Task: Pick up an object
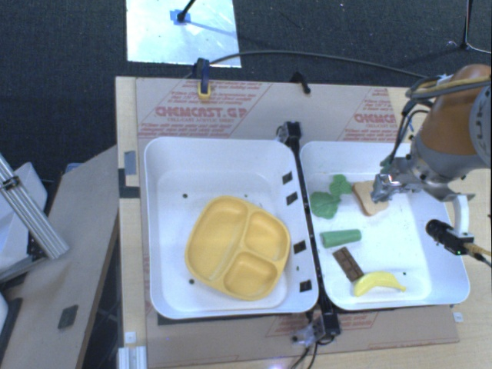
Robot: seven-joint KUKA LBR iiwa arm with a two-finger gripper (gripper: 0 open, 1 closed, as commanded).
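The bench (254,98) carries two shallow white bins side by side. The left bin (165,206) holds a yellow divided tray (238,246), which sits toward the bin's near edge and right wall, leaving open floor along the far edge and the left wall.

The right bin (442,279) holds the smaller things, all gathered in its left half: the right half of its floor lies bare apart from the arm's own parts above it. The arm (457,125) comes in over the bin's far right corner, and its gripper (382,188) hangs near the far edge; whether its claw is wide or narrow cannot be told from here.

A tan flat piece (367,199) lies just beside the gripper, partly under it. Two green leafy pieces (330,196) lie near the bin's left wall, toward the far edge. A green cylinder (340,237) lies below them, close to the left wall. A brown bar (348,264) lies nearer still, and a yellow banana (377,284) rests close to the near edge.
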